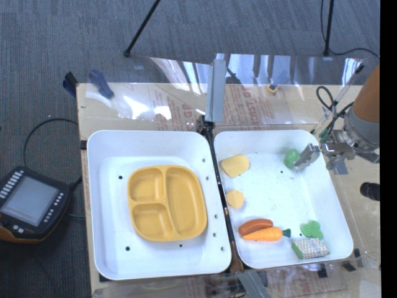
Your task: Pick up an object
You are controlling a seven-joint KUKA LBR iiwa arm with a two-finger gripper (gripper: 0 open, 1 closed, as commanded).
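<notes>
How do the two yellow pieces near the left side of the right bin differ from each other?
The upper yellow piece is larger than the lower yellow piece. The upper one is wider than tall, with a flatter top edge, while the lower one is rounder. The upper one lies nearer the bin's far end; the lower one sits closer to the sausage. Both are pale yellow, lie flat and sit apart from the gripper.

Two white bins (pixel 99 166) (pixel 338 197) hold one yellow divided plate (pixel 166 202), two pale yellow pieces (pixel 235 165) (pixel 235 198), one sausage (pixel 255 226), one carrot (pixel 262 234), two green items (pixel 290 159) (pixel 312 229) and one speckled sponge (pixel 310 248).
</notes>
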